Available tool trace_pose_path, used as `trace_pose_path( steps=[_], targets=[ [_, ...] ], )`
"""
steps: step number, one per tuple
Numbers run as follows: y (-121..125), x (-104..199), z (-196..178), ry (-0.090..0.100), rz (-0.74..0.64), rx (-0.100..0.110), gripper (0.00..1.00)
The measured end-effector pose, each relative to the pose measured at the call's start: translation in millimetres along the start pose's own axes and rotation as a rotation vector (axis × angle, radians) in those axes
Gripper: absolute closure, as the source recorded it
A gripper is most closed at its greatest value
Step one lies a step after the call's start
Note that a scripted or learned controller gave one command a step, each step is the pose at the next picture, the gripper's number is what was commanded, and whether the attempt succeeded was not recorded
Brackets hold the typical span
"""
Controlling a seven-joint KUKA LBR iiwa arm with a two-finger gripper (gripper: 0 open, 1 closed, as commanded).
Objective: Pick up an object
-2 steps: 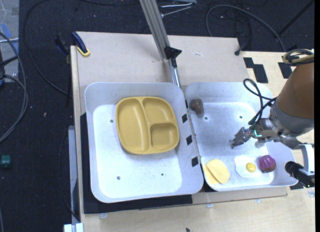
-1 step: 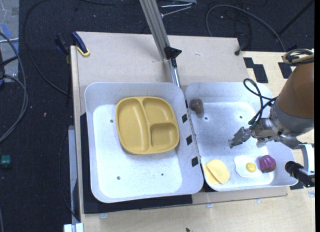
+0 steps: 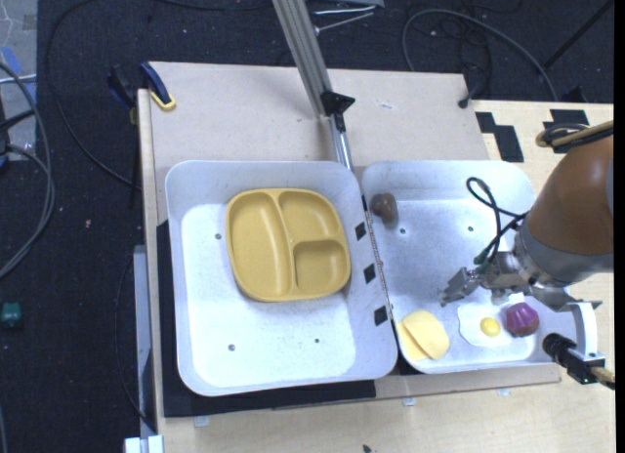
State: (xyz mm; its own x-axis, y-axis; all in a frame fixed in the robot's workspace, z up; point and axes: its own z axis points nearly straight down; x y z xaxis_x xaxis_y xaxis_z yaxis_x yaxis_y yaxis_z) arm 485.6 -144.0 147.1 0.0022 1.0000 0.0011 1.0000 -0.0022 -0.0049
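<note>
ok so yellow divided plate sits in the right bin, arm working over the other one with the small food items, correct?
Not quite. The yellow divided plate sits in the left bin, per the camera view. The arm's gripper is over the right bin, the one with the small food items.

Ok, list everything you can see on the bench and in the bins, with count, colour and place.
bins: two, white, side by side on the bench
tray: one, yellow, three compartments, in the left bin
brown lump: one, brown, right bin, far corner by the divider
yellow piece: one, pale yellow, right bin, near edge
fried egg: one, white with yellow yolk, right bin, near edge
purple piece: one, purple, touching the egg's right side
bench: one, tan, under the bins
clamp: one, blue and yellow, bench's far left corner
arm: one, grey with orange band, over the right bin
gripper: one, metal, low over the right bin, above the egg
</note>
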Motion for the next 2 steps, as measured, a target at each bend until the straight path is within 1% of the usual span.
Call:
trace_pose_path(
  steps=[1, 2],
  targets=[
    [1.4, -0.4, 51.0, -0.004, -0.001, -0.008, 0.00],
    [3.1, -2.1, 36.8, -0.008, 0.002, -0.016, 1.00]
  ],
)
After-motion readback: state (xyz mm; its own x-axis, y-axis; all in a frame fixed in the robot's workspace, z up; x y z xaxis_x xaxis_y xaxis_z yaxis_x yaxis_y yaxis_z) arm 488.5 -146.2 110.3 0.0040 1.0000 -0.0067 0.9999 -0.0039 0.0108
